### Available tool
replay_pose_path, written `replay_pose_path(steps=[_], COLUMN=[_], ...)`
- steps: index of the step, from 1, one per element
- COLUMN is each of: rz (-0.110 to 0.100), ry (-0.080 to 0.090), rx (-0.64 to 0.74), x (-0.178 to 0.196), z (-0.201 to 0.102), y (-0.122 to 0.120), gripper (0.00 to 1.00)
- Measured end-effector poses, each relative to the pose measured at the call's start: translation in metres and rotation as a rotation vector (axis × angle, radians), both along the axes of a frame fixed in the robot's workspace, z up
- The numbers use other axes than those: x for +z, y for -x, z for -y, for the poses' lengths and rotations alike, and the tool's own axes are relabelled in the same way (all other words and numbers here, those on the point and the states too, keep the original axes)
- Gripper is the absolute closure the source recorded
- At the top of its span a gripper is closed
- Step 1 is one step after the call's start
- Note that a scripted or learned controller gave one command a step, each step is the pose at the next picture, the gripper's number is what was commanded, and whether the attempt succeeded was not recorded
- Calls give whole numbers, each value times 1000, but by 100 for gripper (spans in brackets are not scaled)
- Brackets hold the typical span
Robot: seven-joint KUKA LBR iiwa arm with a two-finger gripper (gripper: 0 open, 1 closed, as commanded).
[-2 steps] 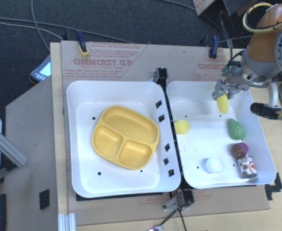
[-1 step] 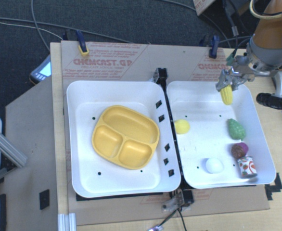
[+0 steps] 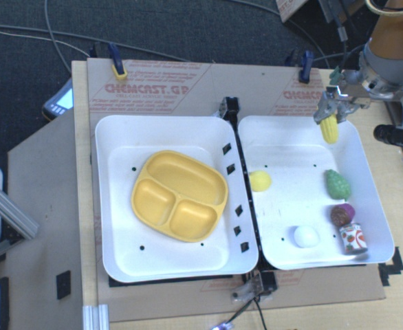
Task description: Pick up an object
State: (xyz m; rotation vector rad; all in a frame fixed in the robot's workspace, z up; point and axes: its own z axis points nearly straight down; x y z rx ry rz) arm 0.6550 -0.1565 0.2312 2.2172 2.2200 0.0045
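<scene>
Yellow and ridged, the toy corn cob (image 3: 330, 129) hung pinched between the fingers of the gripper (image 3: 331, 115), raised over the far right corner of the right bin (image 3: 371, 184). Below in that bin lay a yellow ball (image 3: 260, 181), a green lump (image 3: 338, 185), a maroon piece (image 3: 342, 215), a white ball (image 3: 306, 236) and a small can (image 3: 353, 238). A yellow divided plate (image 3: 179, 195) sat in the left bin (image 3: 112, 205).
</scene>
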Motion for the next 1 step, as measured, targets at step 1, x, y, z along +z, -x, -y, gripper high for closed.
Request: replay_pose_path(steps=[1], rz=[-5], ry=[-3], rx=[5], x=[-6], z=[-55], y=[-11], gripper=[100])
